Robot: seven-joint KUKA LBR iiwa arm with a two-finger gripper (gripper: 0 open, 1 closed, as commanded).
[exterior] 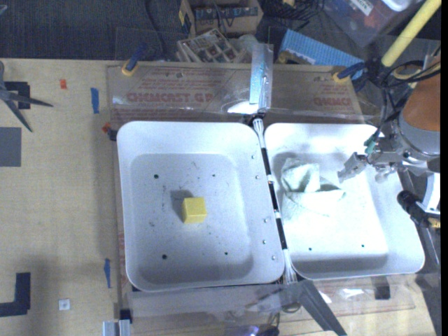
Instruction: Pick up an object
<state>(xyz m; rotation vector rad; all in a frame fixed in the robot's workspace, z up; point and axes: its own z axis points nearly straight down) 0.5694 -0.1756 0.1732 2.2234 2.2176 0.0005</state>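
A: Where's the target? I see a yellow block (pixel 194 209) in the left bin (pixel 133 152), sitting left of the divider between the bins, roughly mid-floor.

B: Yes. Also a crumpled white cloth (pixel 304 184) in the right bin (pixel 399 254), just right of that divider, upper half of the floor.

A: Gripper?

B: Gripper (pixel 360 161) is over the right bin, well right of the divider, near the cloth's right edge. Can't tell the jaw state, too small and blurred at the tip. Nothing visibly held.

A: Which one's the easier pick?

B: My read: the block. Looks small, light and square-sided, probably foam or wood, so flat parallel faces for the pads. Take it across two opposite sides, centred, come straight down. It's clear of the bin walls, so there's finger room all round.

A: And the cloth?

B: Soft, limp, no fixed shape. Pinch a raised fold near the middle, not a flat edge. Risk is it slides out or only a corner lifts. It's closer to the arm, though.

A: Slippery bin floor?

B: Looks smooth, so the block may skate if nudged off-centre.
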